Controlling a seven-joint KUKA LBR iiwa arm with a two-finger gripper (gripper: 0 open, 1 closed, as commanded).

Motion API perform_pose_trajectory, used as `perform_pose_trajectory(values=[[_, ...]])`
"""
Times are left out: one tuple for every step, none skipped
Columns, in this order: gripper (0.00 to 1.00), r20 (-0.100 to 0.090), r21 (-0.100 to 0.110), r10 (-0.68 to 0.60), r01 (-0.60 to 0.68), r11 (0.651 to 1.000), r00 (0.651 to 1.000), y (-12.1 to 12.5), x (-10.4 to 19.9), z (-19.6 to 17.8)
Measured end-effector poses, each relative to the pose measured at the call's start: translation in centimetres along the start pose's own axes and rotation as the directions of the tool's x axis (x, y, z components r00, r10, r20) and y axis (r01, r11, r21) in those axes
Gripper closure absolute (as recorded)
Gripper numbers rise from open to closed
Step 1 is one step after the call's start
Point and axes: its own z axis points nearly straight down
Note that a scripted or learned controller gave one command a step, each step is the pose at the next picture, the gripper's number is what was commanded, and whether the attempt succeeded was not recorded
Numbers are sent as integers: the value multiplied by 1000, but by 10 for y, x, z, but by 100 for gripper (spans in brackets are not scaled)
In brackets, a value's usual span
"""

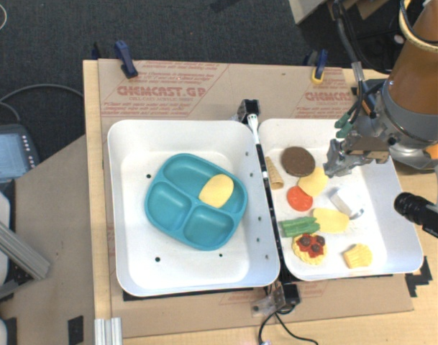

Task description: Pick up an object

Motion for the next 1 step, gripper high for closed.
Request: perform_pose_trajectory(values=[[100,0,14,7,-7,1000,1000,3,-45,93]])
